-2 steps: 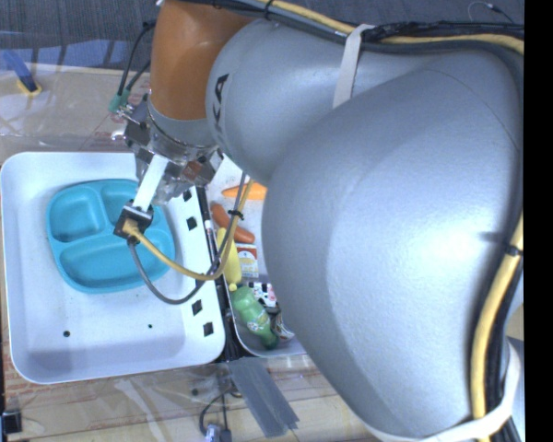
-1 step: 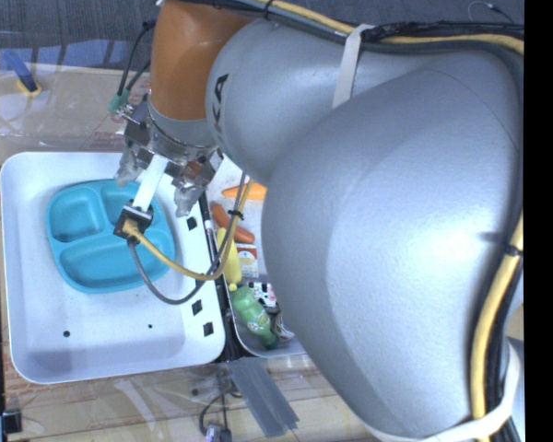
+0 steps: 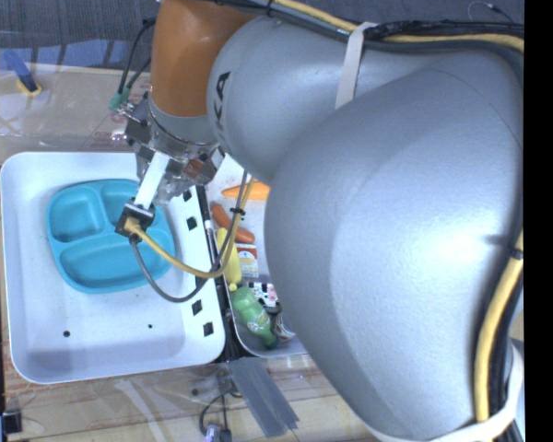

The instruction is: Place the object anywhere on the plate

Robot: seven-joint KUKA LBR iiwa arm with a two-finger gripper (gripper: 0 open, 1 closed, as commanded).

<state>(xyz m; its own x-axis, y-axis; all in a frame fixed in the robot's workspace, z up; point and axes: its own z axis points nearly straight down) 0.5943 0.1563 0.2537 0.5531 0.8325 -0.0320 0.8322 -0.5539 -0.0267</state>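
Note:
A blue divided plate (image 3: pixel 97 238) lies in the left white bin (image 3: pixel 37 339), toward its upper middle, with nothing on it. My gripper (image 3: pixel 182 184) hangs from the orange-banded wrist over the plate's right edge, close to the wall between the two bins. No object can be seen in it. In the visible strip of the right bin lie several small things: an orange carrot-like piece (image 3: pixel 232 223), a yellow piece (image 3: pixel 229 251) and a green object (image 3: pixel 252 313). The arm hides most of that bin.
The bulky grey arm (image 3: pixel 387 210) covers the right bin and the right side of the view. A yellow cable (image 3: pixel 180 263) loops down over the left bin's right side. Bare white floor (image 3: pixel 92 339) lies below the plate.

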